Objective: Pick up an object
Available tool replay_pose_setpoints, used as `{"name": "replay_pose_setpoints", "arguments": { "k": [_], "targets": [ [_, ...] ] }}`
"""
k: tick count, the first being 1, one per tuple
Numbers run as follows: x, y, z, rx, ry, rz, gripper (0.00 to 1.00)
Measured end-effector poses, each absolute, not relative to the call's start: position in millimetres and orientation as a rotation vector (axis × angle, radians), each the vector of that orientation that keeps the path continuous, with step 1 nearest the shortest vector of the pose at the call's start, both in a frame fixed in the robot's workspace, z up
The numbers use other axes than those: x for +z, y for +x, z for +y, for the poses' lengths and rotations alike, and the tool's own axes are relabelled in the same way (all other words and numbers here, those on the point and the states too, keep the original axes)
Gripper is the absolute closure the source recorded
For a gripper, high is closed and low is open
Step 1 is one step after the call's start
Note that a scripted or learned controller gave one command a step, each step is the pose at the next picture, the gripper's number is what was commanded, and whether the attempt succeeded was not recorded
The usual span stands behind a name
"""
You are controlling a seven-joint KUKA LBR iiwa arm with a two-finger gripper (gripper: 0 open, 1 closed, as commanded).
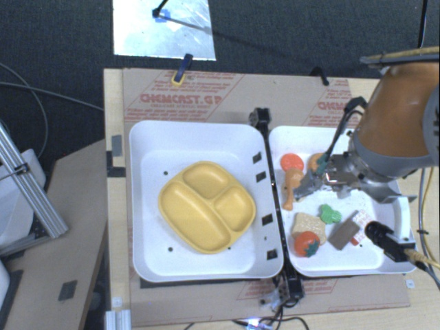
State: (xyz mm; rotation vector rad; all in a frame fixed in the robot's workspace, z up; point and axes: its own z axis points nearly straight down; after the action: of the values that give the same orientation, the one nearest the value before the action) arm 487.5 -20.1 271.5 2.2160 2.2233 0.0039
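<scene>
The right bin (302, 267) holds several small toys. An orange toy with a red round top (291, 170) lies near the bin's left wall. A beige bread-like piece (308, 223) and a red toy with a teal patch (306, 243) sit at the front left. Further right are a green toy (330, 214), a brown block (342, 234) and a small white and red piece (358, 220). My gripper (315, 183) hangs low over the bin's middle, just right of the orange toy and above the green one. Another orange bit (316, 161) peeks out behind it.
The left bin (148, 205) carries a yellow divided plate (206, 205). A black divider with clips (269, 184) runs between the bins. The arm's bulk (402, 126) covers the right bin's far right part. Cardboard (206, 98) lies under both bins.
</scene>
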Motion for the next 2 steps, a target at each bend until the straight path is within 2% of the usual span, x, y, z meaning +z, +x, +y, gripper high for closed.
{"name": "replay_pose_setpoints", "arguments": {
  "k": [1,2],
  "targets": [
    [179,485.0,-58,-0.008,2.228,2.221,0.00],
    [128,500.7,-113,-0.003,2.226,2.217,0.00]
  ]
}}
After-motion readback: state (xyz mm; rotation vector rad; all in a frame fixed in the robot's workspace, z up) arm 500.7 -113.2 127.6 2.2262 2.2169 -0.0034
